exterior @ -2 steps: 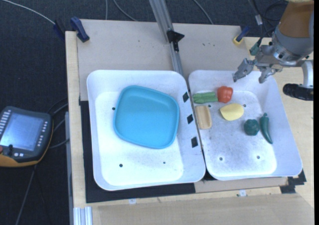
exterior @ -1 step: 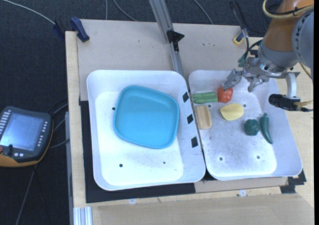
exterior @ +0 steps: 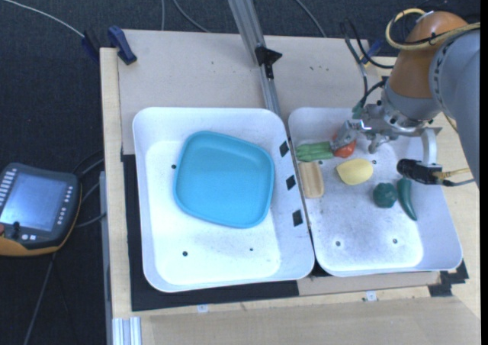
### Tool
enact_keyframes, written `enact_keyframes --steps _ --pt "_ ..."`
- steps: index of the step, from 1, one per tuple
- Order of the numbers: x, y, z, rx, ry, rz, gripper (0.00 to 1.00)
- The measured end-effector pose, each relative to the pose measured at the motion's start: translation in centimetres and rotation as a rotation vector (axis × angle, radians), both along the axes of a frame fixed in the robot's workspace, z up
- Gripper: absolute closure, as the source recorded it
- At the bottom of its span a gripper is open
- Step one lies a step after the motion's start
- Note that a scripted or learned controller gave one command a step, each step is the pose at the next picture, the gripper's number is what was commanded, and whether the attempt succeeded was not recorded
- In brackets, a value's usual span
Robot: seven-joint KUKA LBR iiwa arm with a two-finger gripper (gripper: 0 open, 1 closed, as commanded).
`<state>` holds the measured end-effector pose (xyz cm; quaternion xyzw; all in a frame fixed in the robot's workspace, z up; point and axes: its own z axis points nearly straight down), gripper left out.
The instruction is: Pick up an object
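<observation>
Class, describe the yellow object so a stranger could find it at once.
Look in the right white bin, the one without the blue plate. Near its middle lies a pale yellow lemon-like object, the only yellow, rounded piece there.

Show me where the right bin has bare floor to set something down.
Right bin: the near half is bare, below the yellow object and green pepper. Crowded at the far end, where the gripper sits by the red piece, green vegetable and wooden block.

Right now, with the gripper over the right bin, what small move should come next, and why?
Probably lower the gripper a little: it hangs over the small red round object beside the green oblong vegetable, and nothing shows between its tips yet.
</observation>
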<state>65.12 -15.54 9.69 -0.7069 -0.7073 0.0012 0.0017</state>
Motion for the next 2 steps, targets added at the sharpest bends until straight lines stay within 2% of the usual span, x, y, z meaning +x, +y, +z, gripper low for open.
enact_keyframes --steps 1,2 --pt "0.2 0.0 1.4 -0.001 -0.006 0.000 1.00" --pt "1.2 -0.6 6.8 -0.002 -0.010 0.000 1.00"
